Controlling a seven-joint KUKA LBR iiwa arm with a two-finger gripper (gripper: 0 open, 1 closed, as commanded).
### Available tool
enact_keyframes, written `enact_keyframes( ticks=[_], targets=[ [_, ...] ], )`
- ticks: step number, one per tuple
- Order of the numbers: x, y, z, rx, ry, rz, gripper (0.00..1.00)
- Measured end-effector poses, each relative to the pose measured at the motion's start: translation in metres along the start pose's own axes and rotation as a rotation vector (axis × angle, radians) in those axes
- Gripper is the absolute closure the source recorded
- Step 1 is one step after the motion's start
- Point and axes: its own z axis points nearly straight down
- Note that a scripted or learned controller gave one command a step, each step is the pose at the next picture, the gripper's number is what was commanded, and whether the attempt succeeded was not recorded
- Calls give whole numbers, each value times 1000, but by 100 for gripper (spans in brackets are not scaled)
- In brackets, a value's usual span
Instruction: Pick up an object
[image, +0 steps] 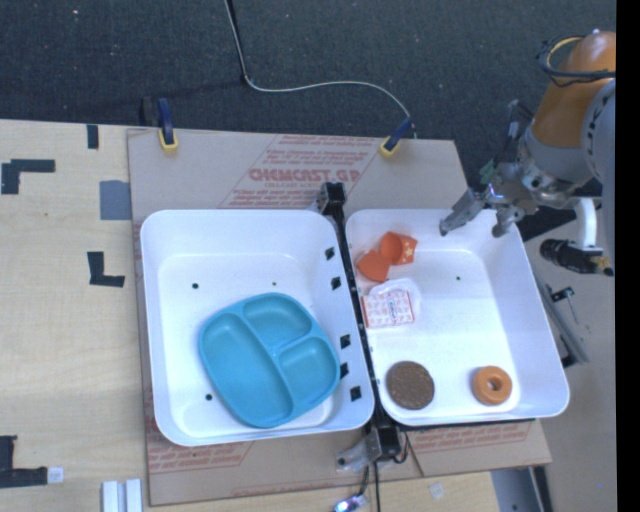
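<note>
On the bench (60, 300), two shallow white bins sit side by side on a cardboard sheet (290, 175). Largest of the contents, a blue divided plate (268, 357) with three compartments lies in the left bin (170, 250), toward 5 o'clock of that bin, its edge near the divider. The right bin (520, 290) holds four smaller things: a crumpled orange cup (386, 255) at 11 o'clock, a clear packet with red print (389, 305) just beside it toward 6 o'clock, a brown disc (410, 384) near the front wall, and an orange ring-shaped doughnut (492, 385) at 5 o'clock, well apart from the disc. The grey arm (575, 110) reaches from 3 o'clock, its orange band high at the upper right, wrist tilted toward the bins. Its pincer (480, 215) hangs over the right bin's far rim at 1 o'clock, fingers spread, nothing between them. Open white floor lies across the middle of the right bin, between the packet and the right wall.
</note>
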Motion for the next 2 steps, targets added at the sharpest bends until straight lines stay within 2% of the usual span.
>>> enact_keyframes(
  ticks=[1,2],
  targets=[
    [1,3,-10,-15,-3,-4,0],
    [-9,0,43,-10,-3,-3,0]
  ],
)
